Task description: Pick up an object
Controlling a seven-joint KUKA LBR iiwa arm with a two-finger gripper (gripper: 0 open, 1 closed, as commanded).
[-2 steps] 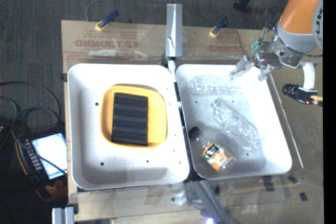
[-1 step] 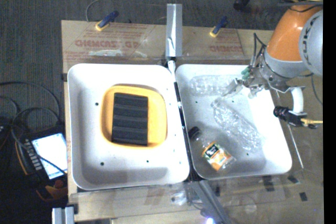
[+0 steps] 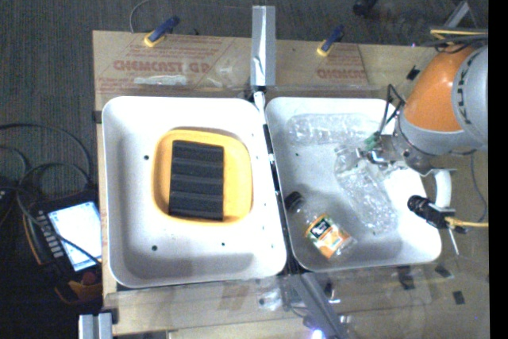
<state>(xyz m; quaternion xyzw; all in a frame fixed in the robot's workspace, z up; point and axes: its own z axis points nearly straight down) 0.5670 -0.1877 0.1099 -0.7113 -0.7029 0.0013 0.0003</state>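
Bottle: a clear plastic bottle point(image 3: 337, 230) with a black cap and an orange label is lying on its side near the lower edge of the frame, in the lower middle of the right bin point(image 3: 413, 254), cap pointing toward the divider between the bins.

Look of the bottle: its transparent body is showing the white floor through it; the orange label with a dark patch is standing out as the easiest part to see.

Crumpled plastic: clear wrappers or crushed bottles point(image 3: 357, 171) are lying in a loose trail just above the bottle, running from the upper middle of the right bin down toward its lower right.

Gripper: the gripper point(image 3: 379, 148) is sitting low at the right side of the right bin, over the crumpled plastic; whether it is spread or closed cannot be told, and nothing is showing as held.

Step in hand: the arm point(image 3: 444, 103) appears to be reaching in for a grasp; no lift is under way.

Next move: it is likely calling for a firm close on one item, then a straight rise clear of the bin.

Left bin: the left bin point(image 3: 127, 250) is holding a yellow tray with a black ribbed block point(image 3: 197, 180) at its centre.

Far edge: two blue and yellow clamps point(image 3: 161, 31) are sitting along the board at the upper part of the frame.
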